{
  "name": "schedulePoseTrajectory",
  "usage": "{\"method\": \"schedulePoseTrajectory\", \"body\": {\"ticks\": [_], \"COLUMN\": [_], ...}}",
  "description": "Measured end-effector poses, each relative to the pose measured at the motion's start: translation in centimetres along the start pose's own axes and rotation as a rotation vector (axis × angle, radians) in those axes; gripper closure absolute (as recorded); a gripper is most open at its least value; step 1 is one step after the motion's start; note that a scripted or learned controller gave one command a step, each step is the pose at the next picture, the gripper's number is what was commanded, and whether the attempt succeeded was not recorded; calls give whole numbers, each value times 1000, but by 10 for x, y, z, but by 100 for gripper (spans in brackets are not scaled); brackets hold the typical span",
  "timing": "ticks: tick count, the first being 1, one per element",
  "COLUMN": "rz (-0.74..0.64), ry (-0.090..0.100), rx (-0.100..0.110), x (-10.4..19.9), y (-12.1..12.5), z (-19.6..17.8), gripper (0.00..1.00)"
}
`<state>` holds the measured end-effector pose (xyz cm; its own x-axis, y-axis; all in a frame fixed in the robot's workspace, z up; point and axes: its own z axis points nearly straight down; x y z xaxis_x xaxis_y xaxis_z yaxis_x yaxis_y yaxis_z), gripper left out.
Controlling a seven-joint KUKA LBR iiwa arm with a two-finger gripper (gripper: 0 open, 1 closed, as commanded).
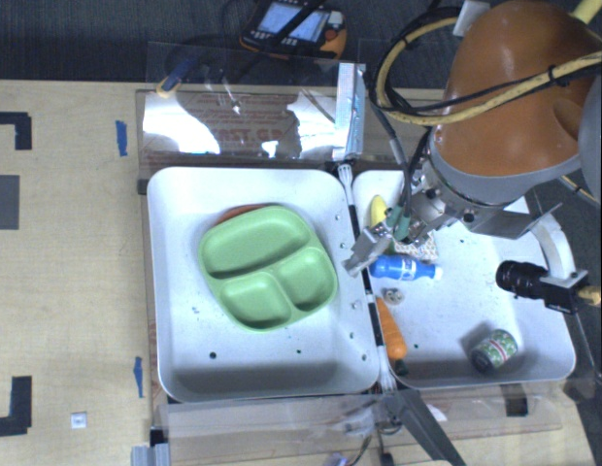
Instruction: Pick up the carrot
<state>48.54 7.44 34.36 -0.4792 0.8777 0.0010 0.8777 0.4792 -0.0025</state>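
- From where I stand, the gripper (377, 249) hangs low over the near-left part of the right bin (534, 357), close against the divider between the two bins. I make out grey finger pieces reaching down and to the left, but whether they are spread or closed I cannot tell, and I see nothing that is clearly caught between them.
- Just under and beside it lies a blue-and-white bottle (403, 269) on its side, with a small yellow object (379, 209) just behind the wrist.
- The carrot (390, 328) lies flat on the floor of the right bin, along its left wall, nearer the front edge than the gripper is. It sits apart from the fingers, untouched.
- I judge the step to be the approach: the carrot is not yet grasped or lifted.
- The next move, as I see it, calls for shifting toward the front of the bin, lining the fingers across the carrot's narrow width and descending; the bin wall beside it leaves little room for one finger.
- Further off, a dark green can (494, 348) rests near the front right, and a green divided plate (270, 266) sits in the left bin (175, 348).
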Motion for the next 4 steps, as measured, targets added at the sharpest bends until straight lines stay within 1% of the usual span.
{"method": "schedulePoseTrajectory", "body": {"ticks": [1,2,3,4], "rz": [237,133,135,206], "ry": [1,-1,0,-2], "rx": [1,-3,-4,-3], "x": [47,-28,-28,-114], "y": [19,69,70,60], "z": [215,160,151,18], "gripper": [0,0,100,100]}}
